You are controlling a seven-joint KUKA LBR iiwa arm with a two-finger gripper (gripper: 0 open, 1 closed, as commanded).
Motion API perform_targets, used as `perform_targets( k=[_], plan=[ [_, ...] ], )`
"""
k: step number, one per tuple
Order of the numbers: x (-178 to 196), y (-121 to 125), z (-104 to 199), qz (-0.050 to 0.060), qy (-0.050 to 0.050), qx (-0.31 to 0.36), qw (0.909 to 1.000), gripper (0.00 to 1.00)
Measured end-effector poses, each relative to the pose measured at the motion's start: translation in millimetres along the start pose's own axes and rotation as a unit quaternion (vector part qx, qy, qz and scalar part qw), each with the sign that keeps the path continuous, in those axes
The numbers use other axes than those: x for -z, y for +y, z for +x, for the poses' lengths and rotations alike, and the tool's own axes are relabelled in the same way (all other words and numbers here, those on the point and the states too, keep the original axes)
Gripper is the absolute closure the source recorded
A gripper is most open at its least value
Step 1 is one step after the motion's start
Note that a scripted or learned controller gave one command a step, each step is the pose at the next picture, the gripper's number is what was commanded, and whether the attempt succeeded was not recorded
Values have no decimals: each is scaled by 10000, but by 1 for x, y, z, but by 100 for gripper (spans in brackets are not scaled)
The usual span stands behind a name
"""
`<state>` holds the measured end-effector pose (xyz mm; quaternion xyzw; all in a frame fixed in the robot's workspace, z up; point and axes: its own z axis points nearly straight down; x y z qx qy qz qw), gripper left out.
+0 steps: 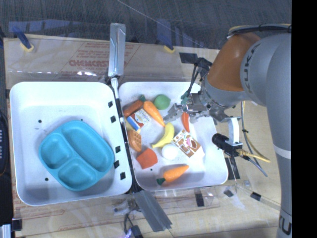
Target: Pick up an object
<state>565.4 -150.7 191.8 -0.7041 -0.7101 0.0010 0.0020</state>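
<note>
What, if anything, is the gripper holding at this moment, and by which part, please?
It cannot be told. The gripper sits low in the right bin, beside a thin red-orange piece, but the view does not show a grasp.

Arm [270, 78]: one unit, matte grey casing, thick rounded cylindrical links. Orange band [233, 63]: broad, glossy, wrapping the joint above the wrist, with a thin dark seam along its upper edge. Lettering: dark, partly readable, on the grey shell at 3 o'clock of the band. Wrist section: darker grey, narrower. Cables: thin black leads looping at 9 o'clock of the band. Hand [184, 109]: small metallic grey assembly, details too fine to make out.
</note>
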Motion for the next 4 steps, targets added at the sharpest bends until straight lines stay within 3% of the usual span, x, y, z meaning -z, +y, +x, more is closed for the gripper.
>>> perform_targets(
  k=[1, 2, 3, 4],
  plan=[
    [-100, 45, -11, -13, -7, 743, 9972, 0],
    [-90, 45, -11, -6, -4, 763, 9971, 100],
    [-61, 55, 37, -25, -6, 1066, 9943, 100],
    [3, 48, 123, -41, 0, 1085, 9941, 100]
  ],
)
